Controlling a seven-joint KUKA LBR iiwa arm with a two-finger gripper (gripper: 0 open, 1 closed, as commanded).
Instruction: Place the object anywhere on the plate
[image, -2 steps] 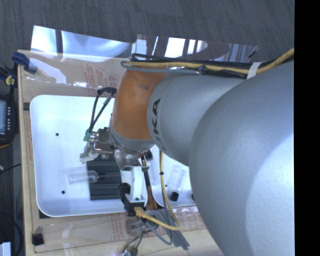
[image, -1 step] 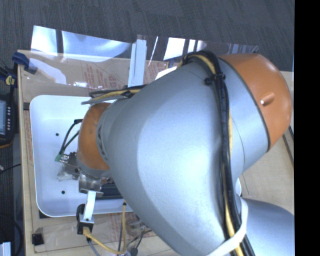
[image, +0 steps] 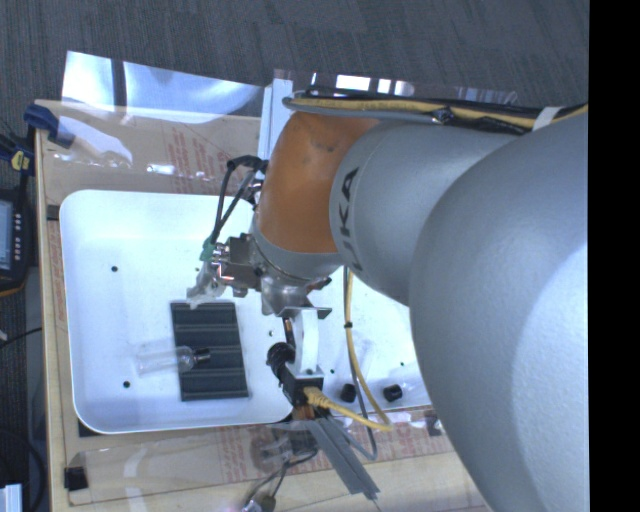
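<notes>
Clear vial (image: 163, 358), on its side low in the left bin (image: 90, 300). Dark cap (image: 200, 355) over the left edge of the ribbed black plate (image: 215, 375), glass body off it on the white floor. So only partly on the plate, by the look of it.

Just above the upper edge of the plate, the gripper (image: 215, 275), near the vial but apart from it. Impossible to tell if open or closed, the wrist covers too much. Nothing seen held in it.

Step in hand, probably: reach the vial and take it. To do well:
- Come down over the middle of the glass body, not over the cap, to keep free of the plate edge.
- Close across the narrow width, that is with the jaws set crosswise to the length.
- Go gently. Smooth and round, so likely to roll or slip out; transparent too, so easy to misjudge.
- Then lift only a little, carry to the right, and set down along the ribs or across them with care, as could roll in the grooves.

Long axis nearly left to right in the view, almost crosswise to the ribs of the plate. Cap end toward the right, toward the plate; closed bottom toward the left wall of the bin.
</notes>
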